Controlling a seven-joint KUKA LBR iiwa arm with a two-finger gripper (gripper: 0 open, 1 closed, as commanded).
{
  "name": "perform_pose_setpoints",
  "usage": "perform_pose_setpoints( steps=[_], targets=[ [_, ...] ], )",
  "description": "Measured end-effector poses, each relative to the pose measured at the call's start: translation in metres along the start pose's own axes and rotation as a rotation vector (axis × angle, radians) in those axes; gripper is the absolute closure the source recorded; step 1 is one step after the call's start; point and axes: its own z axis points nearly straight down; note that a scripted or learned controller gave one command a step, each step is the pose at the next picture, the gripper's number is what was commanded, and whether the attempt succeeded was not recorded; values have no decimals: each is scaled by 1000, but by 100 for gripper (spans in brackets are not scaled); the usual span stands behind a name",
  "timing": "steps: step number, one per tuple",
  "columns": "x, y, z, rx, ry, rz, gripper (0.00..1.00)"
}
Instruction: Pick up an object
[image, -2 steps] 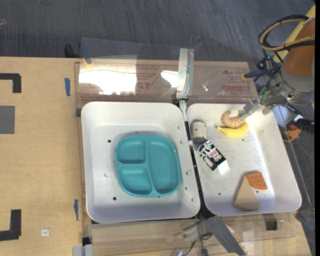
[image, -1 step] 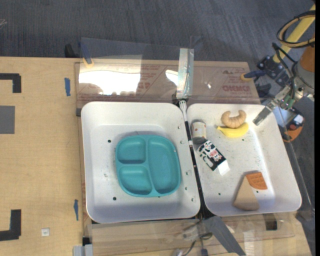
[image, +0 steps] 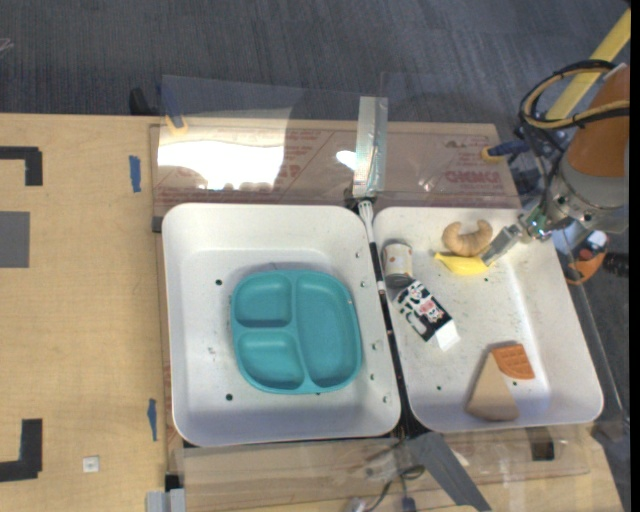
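Over right bin (image: 560, 300), gripper (image: 497, 247) beside yellow object (image: 460, 264)

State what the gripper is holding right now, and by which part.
Cannot be told. The gripper sits low at the yellow object's right end, beside the tan curved piece; a grasp isn't visible.

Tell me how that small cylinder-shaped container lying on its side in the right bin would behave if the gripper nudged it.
The small cylindrical container lies on its side by the right bin's left wall, so it would probably roll. That wall may stop it on that side. It looks small, so likely light, and its round side could slip from the gripper.
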Motion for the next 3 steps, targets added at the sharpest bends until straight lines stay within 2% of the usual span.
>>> perform_pose_setpoints(
  steps=[1,2,3],
  targets=[
    [13,17,-66,-13,-11,36,0],
    [14,15,-61,-6,-6,38,0],
    [3,9,-10,-2,-2,-250,0]
  ],
)
